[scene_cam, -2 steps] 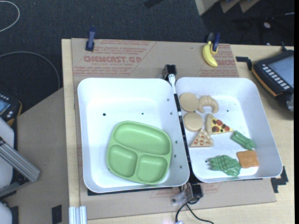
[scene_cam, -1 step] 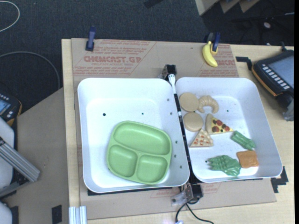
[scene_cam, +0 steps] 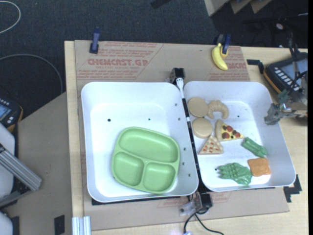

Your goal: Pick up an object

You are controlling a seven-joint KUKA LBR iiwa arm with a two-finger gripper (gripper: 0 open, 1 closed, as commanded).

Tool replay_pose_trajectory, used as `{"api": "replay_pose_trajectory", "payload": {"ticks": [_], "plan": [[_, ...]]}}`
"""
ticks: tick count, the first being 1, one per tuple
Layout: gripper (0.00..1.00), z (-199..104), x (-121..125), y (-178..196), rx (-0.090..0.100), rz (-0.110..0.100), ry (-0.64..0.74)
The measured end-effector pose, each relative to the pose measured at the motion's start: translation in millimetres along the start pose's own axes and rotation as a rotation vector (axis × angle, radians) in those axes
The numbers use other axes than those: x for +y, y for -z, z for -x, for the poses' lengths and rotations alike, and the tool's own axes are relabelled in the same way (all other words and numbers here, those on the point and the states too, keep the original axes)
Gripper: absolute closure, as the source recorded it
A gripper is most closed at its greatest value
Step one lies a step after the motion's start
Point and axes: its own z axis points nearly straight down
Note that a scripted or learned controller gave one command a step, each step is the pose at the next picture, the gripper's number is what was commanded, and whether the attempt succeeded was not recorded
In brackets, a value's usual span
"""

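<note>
End effector (scene_cam: 275, 112) at right bin (scene_cam: 279, 146) right rim, grip state cannot tell. Toy food left of it: croissant (scene_cam: 218, 109), pizza slices (scene_cam: 229, 131), orange piece (scene_cam: 259, 167) below-left. Green tray (scene_cam: 145, 158) far left.

Tool (scene_cam: 275, 112) blurred, arm cropped at right

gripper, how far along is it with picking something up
Nothing looks picked up yet. The gripper sits at the right bin's right rim, with no item seen in it. The toy food, such as the pizza slice and croissant, lies in that bin. Reaching in, grasping and lifting remain.
</note>
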Motion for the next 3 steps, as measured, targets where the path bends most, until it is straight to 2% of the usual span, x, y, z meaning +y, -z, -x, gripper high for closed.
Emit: {"api": "replay_pose_trajectory", "payload": {"ticks": [1,2,3], "plan": [[1.0,-91.3,-17.4,69.6,-0.003,0.015,0.005],[1.0,-134.3,-50.2,280.3,-0.005,0.031,0.0],[1.0,-130.0,-50.0,185.7,-0.004,-0.001,-0.006]]}}
